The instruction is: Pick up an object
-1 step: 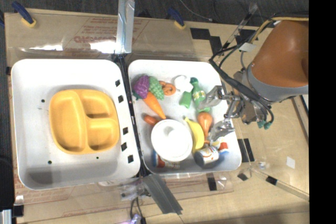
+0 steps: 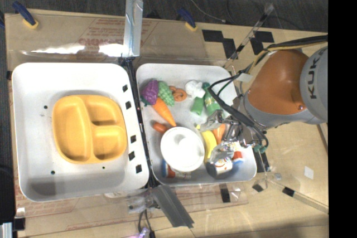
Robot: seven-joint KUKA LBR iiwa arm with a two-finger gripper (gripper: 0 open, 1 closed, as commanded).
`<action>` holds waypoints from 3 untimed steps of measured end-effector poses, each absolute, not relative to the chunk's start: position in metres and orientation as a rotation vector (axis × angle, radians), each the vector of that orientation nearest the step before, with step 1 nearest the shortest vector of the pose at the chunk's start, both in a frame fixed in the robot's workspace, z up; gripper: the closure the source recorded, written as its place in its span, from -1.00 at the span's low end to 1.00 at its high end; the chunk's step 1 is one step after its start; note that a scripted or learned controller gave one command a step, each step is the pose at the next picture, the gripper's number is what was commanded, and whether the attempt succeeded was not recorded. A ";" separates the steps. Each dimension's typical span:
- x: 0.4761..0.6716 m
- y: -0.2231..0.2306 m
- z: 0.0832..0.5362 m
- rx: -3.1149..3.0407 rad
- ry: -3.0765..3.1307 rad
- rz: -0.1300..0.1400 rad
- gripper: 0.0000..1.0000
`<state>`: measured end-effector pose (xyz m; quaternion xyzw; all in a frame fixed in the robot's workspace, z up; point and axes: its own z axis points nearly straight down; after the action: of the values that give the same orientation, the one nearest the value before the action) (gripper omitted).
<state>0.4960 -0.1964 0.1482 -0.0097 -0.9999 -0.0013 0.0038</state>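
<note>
the gripper (image 2: pixel 226 149) is low in the right bin (image 2: pixel 184 71) among toys beside the white bowl (image 2: pixel 182 148), apparently mid-reach for the yellow piece (image 2: pixel 208 142); next it needs a firm lift.

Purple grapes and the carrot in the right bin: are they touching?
Touching. The camera view shows the purple grapes pressed against the top of the carrot, with no white bin floor between them.
</note>
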 end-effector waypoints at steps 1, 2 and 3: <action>0.516 -0.209 0.095 -0.150 -3.143 0.003 -1.00; 0.518 -0.208 0.106 -0.137 -3.146 0.004 1.00; 0.587 -0.210 0.250 -0.311 -3.141 0.006 1.00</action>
<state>0.5875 -0.2103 0.2500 -0.0985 -0.9951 0.0018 -0.0074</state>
